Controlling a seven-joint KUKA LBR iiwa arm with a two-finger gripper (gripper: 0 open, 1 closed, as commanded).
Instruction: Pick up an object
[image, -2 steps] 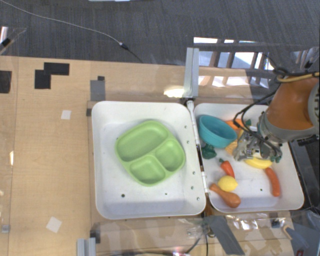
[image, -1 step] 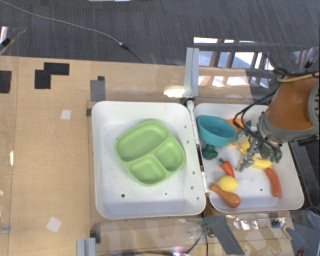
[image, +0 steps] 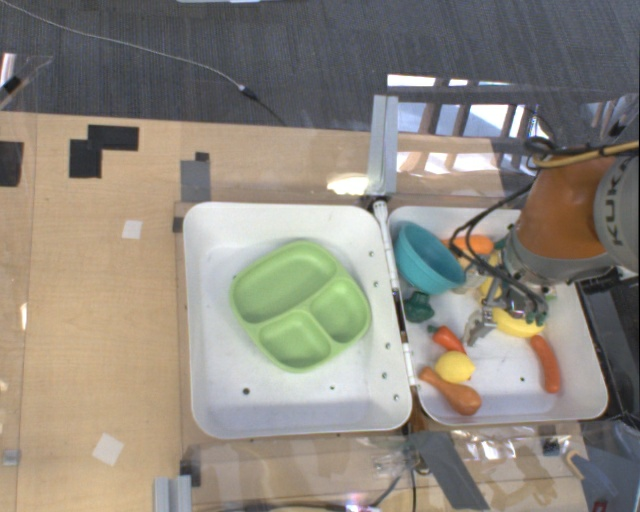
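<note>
- two white bins side by side on the wooden bench; left bin (image: 210, 400) holds a green divided plate (image: 300, 305), three compartments, lying near the bin's middle, slightly turned
- right bin (image: 590, 400) holds the toys; the arm (image: 570, 215) with its orange band reaches in from the right over this bin's upper half
- gripper (image: 497, 318) sits low in the right bin, roughly mid-bin, pointing down-left; metallic finger parts visible but tangled with cables and toys; can't tell whether the fingers are spread or pressed together
- yellow toy (image: 520, 322), banana-like, lies right at the gripper tip, just beside it on its right, touching or nearly so; can't tell if it is between the fingers, nothing clearly pinched
- teal bowl (image: 428, 258) tilted on its side at the bin's upper left, against the divider, just left of the gripper
- small dark green piece (image: 418, 308) under the bowl, near the divider
- orange piece (image: 476, 243) partly hidden behind cables, above the gripper
- small red-orange piece (image: 447, 338) below-left of the gripper, apart from it
- lemon (image: 455, 367) further down, well clear of the tip
- orange-brown elongated toy (image: 452, 392) at the bin's lower left, just under the lemon, touching it
- red-orange sausage-shaped toy (image: 547, 363) lower right, just below the yellow toy
</note>
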